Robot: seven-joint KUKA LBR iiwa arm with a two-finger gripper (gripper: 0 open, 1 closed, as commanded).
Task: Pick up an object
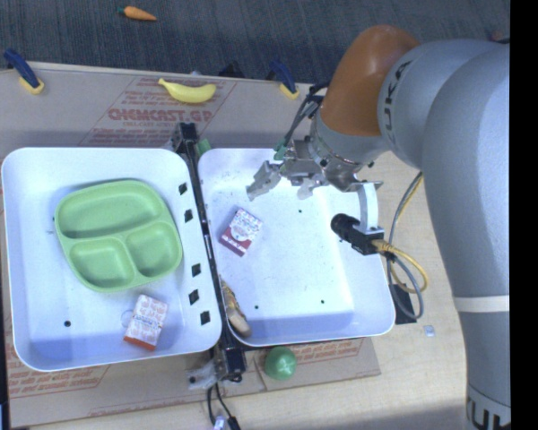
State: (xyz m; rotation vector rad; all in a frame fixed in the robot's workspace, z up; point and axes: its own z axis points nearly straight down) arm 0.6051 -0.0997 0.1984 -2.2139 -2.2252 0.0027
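Note:
My gripper (285,177) hangs over the back part of the right bin (341,305), its pale fingers spread open with nothing between them. A small red and white box (241,230) lies on the right bin's floor, just below and left of the fingertips, apart from them. In the left bin (27,267) sit a green divided plate (118,234) and a small orange and white box (146,320) near the front edge.
A yellow banana (188,89) lies on the cardboard behind the bins. A green ball (281,362) rests in front of the right bin. A tan object (234,313) sits by the divider at the front. Black cable and yellow wires (403,262) hang at the right bin's edge.

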